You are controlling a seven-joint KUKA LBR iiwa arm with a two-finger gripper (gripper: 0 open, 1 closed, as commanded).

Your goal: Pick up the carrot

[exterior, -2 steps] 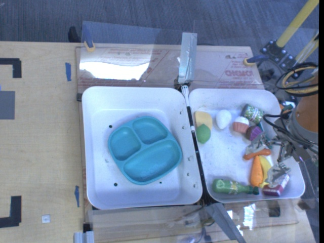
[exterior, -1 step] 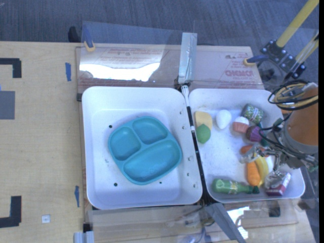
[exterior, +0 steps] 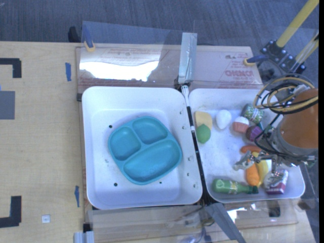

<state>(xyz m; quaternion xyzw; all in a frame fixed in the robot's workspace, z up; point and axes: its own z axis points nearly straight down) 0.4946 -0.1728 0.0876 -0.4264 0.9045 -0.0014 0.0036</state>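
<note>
Jaws (exterior: 258, 167) straddle upright carrot (exterior: 252, 175) (tip indistinct); grip unclear.

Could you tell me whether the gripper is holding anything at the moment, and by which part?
It cannot be told. The gripper is low in the right bin, right at the carrot, but the view is too cluttered to show a hold.

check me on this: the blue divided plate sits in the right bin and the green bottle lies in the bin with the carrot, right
Not quite. The camera view shows the blue divided plate in the left bin, not the right one. The rest holds: the green bottle lies in the right bin, the same bin as the carrot.
</note>
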